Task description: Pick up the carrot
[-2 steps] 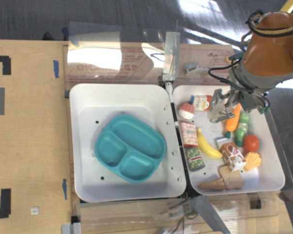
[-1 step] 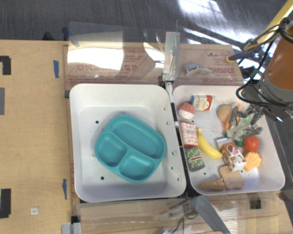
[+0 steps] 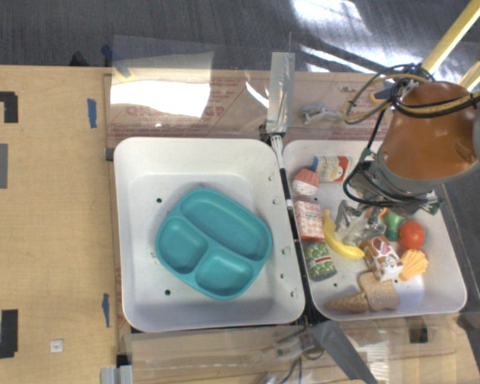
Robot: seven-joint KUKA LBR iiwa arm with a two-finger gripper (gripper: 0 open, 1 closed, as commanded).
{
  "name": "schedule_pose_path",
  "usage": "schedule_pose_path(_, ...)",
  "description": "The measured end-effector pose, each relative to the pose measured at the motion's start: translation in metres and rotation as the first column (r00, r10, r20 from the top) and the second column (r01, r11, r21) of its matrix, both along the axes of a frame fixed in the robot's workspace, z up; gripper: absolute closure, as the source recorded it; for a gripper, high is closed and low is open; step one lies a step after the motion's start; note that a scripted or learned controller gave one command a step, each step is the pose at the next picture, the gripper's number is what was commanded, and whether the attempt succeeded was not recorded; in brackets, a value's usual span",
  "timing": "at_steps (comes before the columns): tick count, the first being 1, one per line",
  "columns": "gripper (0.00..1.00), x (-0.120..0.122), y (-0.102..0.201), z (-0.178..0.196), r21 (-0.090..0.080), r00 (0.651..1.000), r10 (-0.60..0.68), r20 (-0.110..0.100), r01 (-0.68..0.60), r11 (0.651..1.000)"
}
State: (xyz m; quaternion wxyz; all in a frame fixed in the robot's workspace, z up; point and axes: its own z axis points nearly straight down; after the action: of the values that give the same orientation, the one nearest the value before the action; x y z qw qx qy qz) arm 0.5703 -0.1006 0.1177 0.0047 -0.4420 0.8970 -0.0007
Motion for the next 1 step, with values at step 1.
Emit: schedule_pose_path(1, 1.0, -0.0358, -0.0481, 0.0404, -0.001, 0.982, -0.189, -0.006, 0.189, 0.982)
